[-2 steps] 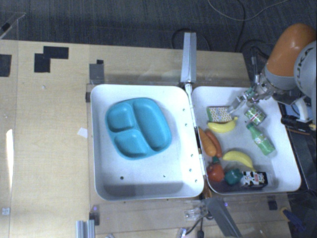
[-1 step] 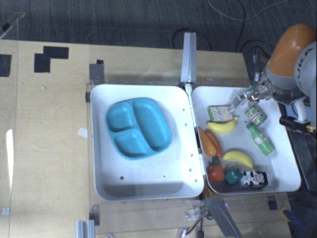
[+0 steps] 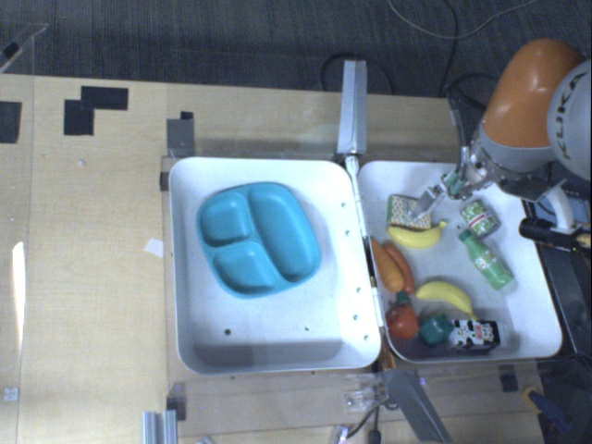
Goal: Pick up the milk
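I read the scene from the near edge of the light wooden tabletop [image 3: 92,276]. In the right shallow white bin [image 3: 546,326], the small black-and-white cow-patterned milk carton [image 3: 475,334] lies on its side at the near rim, touching a dark teal round toy [image 3: 437,328] on its left. A red tomato-like toy [image 3: 401,323] sits beside that. Just behind them lies a yellow plastic banana [image 3: 445,294], with an orange carrot-shaped toy [image 3: 392,266] to its left along the bin wall. A green plastic bottle [image 3: 485,259] lies tilted mid-bin. Further back I see a second yellow banana [image 3: 415,237], a green-and-white box [image 3: 406,212] and a small green-and-white carton [image 3: 479,217].

The end effector [image 3: 435,198] is at the far side of this bin, its tips down at the green-and-white box. I cannot tell how far it is open. The milk carton is well apart from it, at the opposite near rim.

The left shallow white bin [image 3: 185,331] holds a blue three-compartment plastic plate [image 3: 259,239].
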`<state>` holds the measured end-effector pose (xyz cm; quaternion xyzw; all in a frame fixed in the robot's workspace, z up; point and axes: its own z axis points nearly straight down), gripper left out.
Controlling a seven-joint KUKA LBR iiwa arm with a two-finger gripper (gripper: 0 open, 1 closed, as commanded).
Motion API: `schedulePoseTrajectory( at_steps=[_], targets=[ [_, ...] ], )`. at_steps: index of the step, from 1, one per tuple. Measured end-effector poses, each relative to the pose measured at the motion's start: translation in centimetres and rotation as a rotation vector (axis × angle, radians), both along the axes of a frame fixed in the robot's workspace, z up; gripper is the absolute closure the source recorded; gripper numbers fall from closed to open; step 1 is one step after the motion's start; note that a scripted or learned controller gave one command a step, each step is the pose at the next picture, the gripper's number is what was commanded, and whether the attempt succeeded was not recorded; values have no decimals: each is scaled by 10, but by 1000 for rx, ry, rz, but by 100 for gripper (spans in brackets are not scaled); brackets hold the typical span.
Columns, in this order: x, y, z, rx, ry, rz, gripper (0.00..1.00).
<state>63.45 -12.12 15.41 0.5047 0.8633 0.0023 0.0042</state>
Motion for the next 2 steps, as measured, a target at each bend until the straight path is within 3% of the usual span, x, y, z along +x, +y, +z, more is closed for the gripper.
schedulePoseTrajectory(
  at_steps=[1, 2],
  targets=[
    [36, 26, 36, 1, 1, -100, 0],
    [-60, -36, -65, -3, -1, 46, 0]
  ],
)
